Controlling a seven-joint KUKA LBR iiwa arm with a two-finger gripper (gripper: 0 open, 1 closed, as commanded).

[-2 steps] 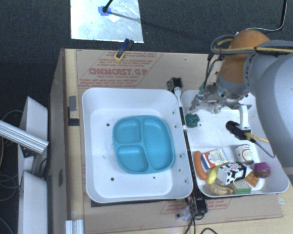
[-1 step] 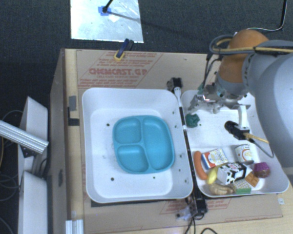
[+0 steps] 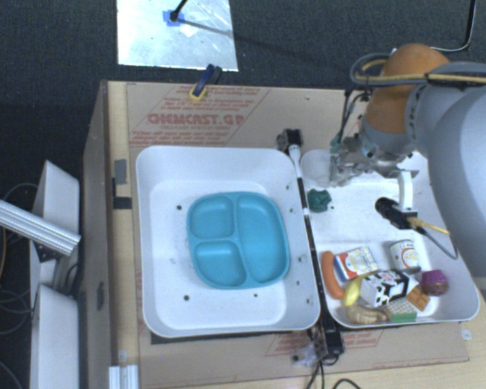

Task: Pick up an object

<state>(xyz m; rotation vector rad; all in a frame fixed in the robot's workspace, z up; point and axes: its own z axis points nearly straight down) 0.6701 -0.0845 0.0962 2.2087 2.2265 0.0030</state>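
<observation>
My gripper (image 3: 338, 171) hangs over the back left part of the right bin (image 3: 462, 298). Just in front of it and to its left, a small dark green object (image 3: 318, 198) lies on the bin floor, apart from the gripper. A pale round clear thing (image 3: 313, 165) sits in the bin's back left corner, close beside the gripper. Several items are heaped along the front: an orange sausage shape (image 3: 330, 272), a small carton (image 3: 359, 259), a can (image 3: 403, 254), a purple piece (image 3: 434, 281), a yellow banana (image 3: 352, 292) and a black-and-white box (image 3: 385, 285).
The left bin (image 3: 158, 185) holds a blue divided plate (image 3: 237, 238). My arm (image 3: 462, 136) covers the right bin's back right part. A silver sheet (image 3: 176, 23) lies on the floor behind the bench.
</observation>
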